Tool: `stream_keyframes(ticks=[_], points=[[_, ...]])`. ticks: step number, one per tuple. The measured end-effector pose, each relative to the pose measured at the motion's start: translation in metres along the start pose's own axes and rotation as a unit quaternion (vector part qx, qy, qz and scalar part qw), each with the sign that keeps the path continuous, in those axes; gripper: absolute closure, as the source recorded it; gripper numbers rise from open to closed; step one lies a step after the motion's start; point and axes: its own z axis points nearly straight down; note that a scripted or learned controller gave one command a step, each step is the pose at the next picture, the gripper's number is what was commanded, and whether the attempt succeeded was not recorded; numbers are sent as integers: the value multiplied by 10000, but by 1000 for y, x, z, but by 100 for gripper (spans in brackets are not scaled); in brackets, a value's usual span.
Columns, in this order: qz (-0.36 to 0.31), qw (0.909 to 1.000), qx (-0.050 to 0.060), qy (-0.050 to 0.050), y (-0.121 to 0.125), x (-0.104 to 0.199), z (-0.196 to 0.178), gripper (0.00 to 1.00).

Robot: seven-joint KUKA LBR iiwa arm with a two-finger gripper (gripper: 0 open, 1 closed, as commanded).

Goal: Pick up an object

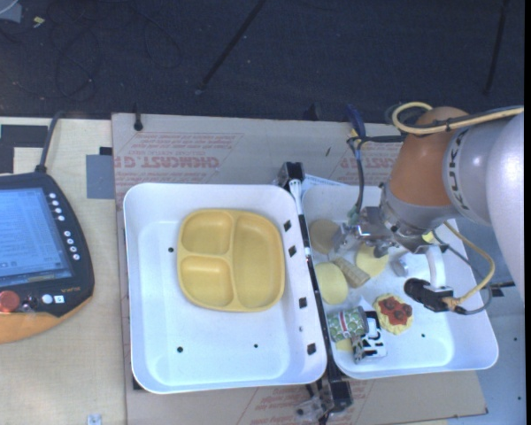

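Note:
My gripper [368,240] hangs low in the right bin [473,348], under the orange wrist band [422,171]. Just below it lies a pale yellow round piece [372,261], partly covered by the gripper. A tan round piece [323,234] sits to its left, and a yellow lemon-like piece [331,282] lies nearer the front. A beige block [350,271] rests between them. Toward the front of the bin are a small pizza-like toy [395,313], a green can [345,326] and a black-and-white item [370,344].
The left bin [150,326] holds a yellow divided plate [230,259]. A black divider rail [303,264] runs between the bins. A teach pendant [31,246] lies on the bench at the far left. A black cable plug [427,294] dangles over the right bin.

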Motion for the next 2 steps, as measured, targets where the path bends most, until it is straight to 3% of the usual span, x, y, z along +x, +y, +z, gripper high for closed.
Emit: stream_keyframes(ticks=[1,2], points=[[3,10000,-8,-8,-13,1,14,0],[-10,10000,4,1,42,7,16,0]])
